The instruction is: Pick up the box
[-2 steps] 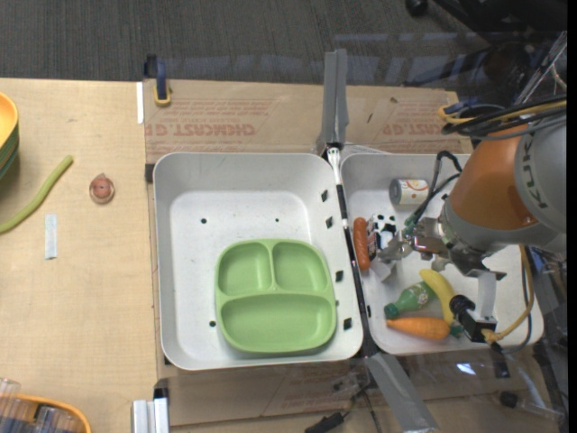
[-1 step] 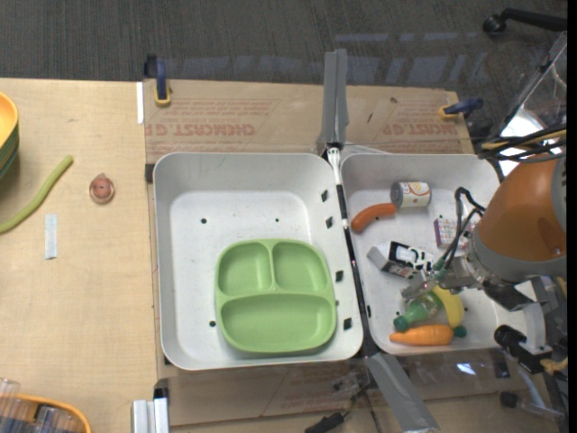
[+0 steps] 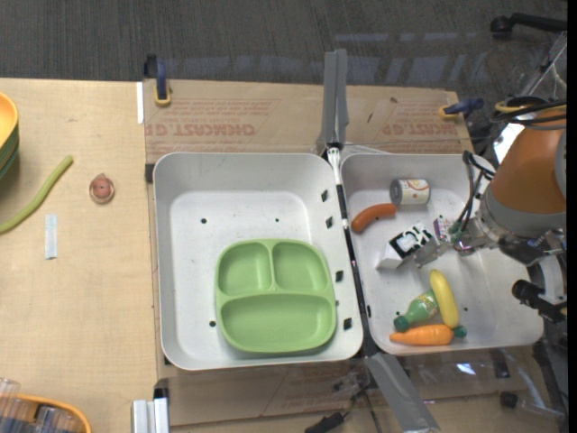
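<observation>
The box (image 3: pixel 405 244), small, black and white, lies tilted in the middle of the right bin (image 3: pixel 505 332). My gripper (image 3: pixel 430 251) reaches in from the right and sits low against the box's right end. The grey arm with its orange band (image 3: pixel 534 174) stands over the bin's right side. The view does not show the box lifted off the bin floor.
Around the box in the right bin lie a small can (image 3: pixel 410 190), an orange-red sausage-shaped item (image 3: pixel 372 216), a yellow banana (image 3: pixel 443 296), a green bottle (image 3: pixel 416 312) and a carrot (image 3: pixel 421 336). The left bin (image 3: pixel 180 242) holds a green divided plate (image 3: pixel 275 296).
</observation>
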Robot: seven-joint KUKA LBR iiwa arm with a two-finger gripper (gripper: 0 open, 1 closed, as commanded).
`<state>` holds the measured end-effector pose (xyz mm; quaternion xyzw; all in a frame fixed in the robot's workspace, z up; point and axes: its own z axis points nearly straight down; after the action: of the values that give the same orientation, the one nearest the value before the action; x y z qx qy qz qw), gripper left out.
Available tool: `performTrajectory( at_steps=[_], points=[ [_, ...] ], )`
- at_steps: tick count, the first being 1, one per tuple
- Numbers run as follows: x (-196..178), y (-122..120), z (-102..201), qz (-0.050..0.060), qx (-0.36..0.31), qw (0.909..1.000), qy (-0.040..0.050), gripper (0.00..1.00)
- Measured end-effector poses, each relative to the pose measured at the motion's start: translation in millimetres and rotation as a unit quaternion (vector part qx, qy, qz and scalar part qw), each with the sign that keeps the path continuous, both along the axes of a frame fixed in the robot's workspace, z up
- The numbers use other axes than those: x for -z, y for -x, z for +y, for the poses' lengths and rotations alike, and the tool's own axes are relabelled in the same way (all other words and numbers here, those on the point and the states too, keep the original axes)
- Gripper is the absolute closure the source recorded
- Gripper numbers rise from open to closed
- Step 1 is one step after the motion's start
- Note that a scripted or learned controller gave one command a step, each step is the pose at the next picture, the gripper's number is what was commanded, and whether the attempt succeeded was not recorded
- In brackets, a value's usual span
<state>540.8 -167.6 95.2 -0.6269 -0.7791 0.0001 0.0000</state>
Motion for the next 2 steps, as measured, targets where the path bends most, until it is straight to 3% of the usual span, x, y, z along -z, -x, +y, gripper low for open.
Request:
performTrajectory(
  at_steps=[1,2],
  points=[
    [3,-57,-28,0.000,0.028,0.9996,0.0006,0.00],
    [3,-96,-17,-0.001,0.041,0.9992,0.0008,0.00]
  ],
)
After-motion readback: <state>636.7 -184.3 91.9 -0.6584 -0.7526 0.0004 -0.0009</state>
